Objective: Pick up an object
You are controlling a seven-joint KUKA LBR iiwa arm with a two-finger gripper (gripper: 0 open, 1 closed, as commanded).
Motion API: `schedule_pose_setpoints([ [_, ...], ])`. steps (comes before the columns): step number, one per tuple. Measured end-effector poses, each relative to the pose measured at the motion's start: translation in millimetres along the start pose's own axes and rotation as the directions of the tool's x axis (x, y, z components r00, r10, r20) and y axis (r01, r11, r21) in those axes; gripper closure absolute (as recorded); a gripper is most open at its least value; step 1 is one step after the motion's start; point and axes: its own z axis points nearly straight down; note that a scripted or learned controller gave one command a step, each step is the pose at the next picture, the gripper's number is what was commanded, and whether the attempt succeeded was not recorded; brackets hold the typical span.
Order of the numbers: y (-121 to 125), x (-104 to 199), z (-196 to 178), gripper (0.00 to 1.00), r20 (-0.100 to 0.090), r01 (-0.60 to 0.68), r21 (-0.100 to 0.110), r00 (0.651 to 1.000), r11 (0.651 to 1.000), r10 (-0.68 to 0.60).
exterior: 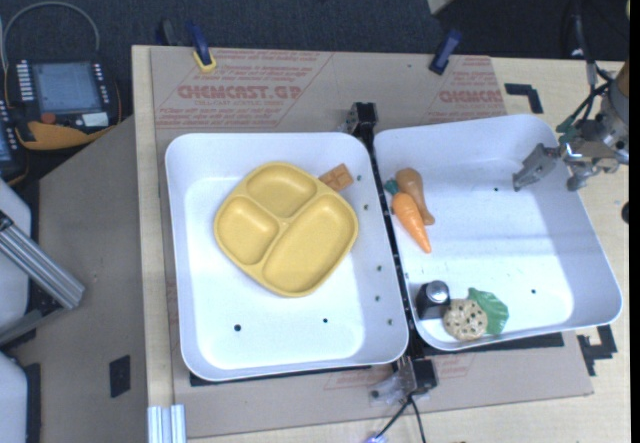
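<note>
Carrot (412,221): orange, tapered, smooth, lying in the right bin (560,261) against its left wall, at 9 o'clock of that bin, tip pointing toward 5 o'clock. A tan root-like piece (411,187) lies touching its top end.

Cookie (464,319): round, speckled tan, at 7 o'clock of the right bin, touching a green leafy piece (492,308) on its right and a small black-and-silver round item (433,296) on its left.

Claw (556,171): grey metal, at 2 o'clock of the right bin near the rim, fingers spread apart with nothing between them. It stands well apart from the carrot and cookie; bare bin floor lies between.

Left bin (200,261): holds a yellow three-compartment plate (287,228), smooth plastic, rounded. A small orange-brown block (336,176) touches the plate's edge at 1 o'clock.

Both bins are shallow, white, glossy, with rounded corners, side by side on a brown board-covered bench (300,81) with red print.
</note>
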Motion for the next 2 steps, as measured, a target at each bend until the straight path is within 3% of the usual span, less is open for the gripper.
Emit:
schedule_pose_setpoints([
  [1, 3.0, 1.0, -9.0, 0.0, 0.004, 0.004, -0.015, 1.0, 1.0, -0.004],
  [2, 2.2, 11.0, 41.0, 0.0, 0.001, 0.005, -0.009, 1.0, 1.0, -0.005],
])
